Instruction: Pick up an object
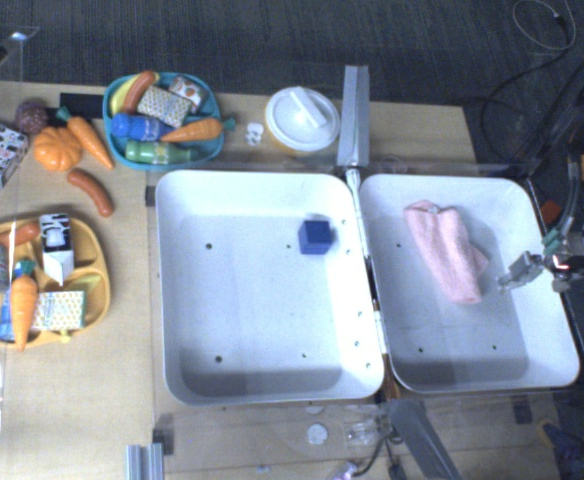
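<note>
White plastic makes up the two shallow bins that fill the middle of the bench: the left bin [202,348] and the right bin [452,353] sit side by side, their inner walls touching along a seam. In the right bin a pink cloth [445,250] lies crumpled toward the upper middle, running lengthwise from back to front. In the left bin a small blue cube [316,236] rests near the upper right part of the floor, well apart from the cloth. The gripper [520,268] reaches in over the right bin's right side, just beside the cloth's lower right edge, with nothing visibly between its fingers; whether the jaws are spread or closed I cannot tell at this size. On the wood outside the bins sit a yellow tray [92,268] and a blue bowl [212,148] of toy food, and a white lidded cup [303,118].
</note>
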Robot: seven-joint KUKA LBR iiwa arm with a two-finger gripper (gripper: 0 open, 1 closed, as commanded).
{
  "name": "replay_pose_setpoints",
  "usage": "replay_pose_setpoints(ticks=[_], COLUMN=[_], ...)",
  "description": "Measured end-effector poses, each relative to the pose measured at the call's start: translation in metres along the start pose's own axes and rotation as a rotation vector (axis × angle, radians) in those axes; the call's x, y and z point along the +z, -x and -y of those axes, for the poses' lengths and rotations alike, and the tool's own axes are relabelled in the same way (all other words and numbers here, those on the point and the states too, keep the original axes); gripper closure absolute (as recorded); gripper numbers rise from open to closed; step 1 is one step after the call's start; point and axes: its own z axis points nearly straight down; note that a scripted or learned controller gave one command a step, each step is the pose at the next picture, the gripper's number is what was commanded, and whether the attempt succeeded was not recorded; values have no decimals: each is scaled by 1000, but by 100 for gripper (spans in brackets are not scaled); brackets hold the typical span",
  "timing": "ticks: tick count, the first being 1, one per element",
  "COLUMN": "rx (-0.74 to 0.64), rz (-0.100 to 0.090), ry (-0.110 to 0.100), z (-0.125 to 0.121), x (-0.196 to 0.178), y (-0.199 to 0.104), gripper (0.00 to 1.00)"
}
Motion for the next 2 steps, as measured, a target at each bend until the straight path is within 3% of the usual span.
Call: replay_pose_setpoints(ticks=[1,2], rx=[-54,-27], rz=[1,3], ry=[2,13], z=[-38,-71], x=[-33,118], y=[12,11], gripper=[0,0])
